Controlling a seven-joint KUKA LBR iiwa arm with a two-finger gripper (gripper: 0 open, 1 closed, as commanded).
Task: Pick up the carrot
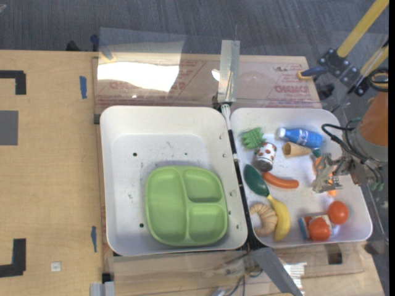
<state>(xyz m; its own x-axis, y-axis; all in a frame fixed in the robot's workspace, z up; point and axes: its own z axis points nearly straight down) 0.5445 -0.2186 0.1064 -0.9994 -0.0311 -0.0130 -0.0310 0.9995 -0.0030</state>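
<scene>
1. Orange and tapered, the carrot (281, 180) lies flat near the middle of the right bin (364, 227), not yet picked up, so basically the whole grab is left to do.
2. Looks-wise it's a smooth glossy toy, long and thin, with a rounded end on the right and its left tip right by a dark green veggie (255, 180).
3. Close neighbours: a small can (265, 155) just above it, a banana (281, 217) and a croissant-ish pastry (264, 218) below. Pretty crowded spot, I'd guess.
4. Gripper (325, 176) sits to the carrot's right, near it but apart. Honestly can't tell if it's spread or clenched, too much clutter there, and I see nothing held in it.
5. Further out: a blue bottle (302, 135), an ice cream cone (295, 150) and tomatoes (337, 212) in the same bin, plus a green divided plate (185, 206) in the left bin (123, 140).
</scene>
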